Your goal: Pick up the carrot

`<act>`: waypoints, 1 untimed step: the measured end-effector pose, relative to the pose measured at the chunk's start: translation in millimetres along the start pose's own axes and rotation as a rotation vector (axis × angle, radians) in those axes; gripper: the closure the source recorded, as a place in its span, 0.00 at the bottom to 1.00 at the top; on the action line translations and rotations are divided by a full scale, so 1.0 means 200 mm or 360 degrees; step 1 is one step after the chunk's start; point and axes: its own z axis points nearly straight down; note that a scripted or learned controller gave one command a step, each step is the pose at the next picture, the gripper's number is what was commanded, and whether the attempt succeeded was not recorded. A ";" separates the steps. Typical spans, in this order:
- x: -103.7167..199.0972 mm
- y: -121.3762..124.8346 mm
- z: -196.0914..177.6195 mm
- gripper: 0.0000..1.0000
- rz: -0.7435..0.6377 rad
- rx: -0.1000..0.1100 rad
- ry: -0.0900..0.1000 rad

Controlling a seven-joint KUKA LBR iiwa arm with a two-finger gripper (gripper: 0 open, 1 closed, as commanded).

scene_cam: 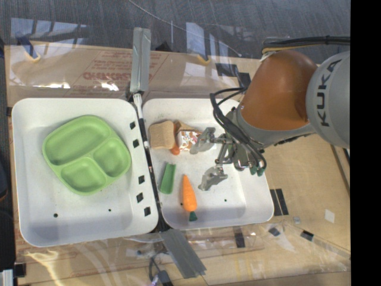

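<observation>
Looming over the right bin [256, 204], the gripper [209, 158] is hanging released, while the carrot [189, 195], lower centre, is looking light, stiff, slick; grip mid-body.

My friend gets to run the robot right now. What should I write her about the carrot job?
Gripper: open, nothing between its fingers, hanging over the right bin, just right of the carrot.
Carrot: lying in the right bin near the front edge, green stem end toward the front. A green stick lies to its left, and a bread slice and small packet sit further back.
Left bin: holds a green divided plate.
Done: nothing lifted yet.
Left: move over the carrot, close on it, lift.
</observation>
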 end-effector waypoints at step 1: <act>-0.06 -0.18 0.70 0.00 -0.0425 0.0000 0.0000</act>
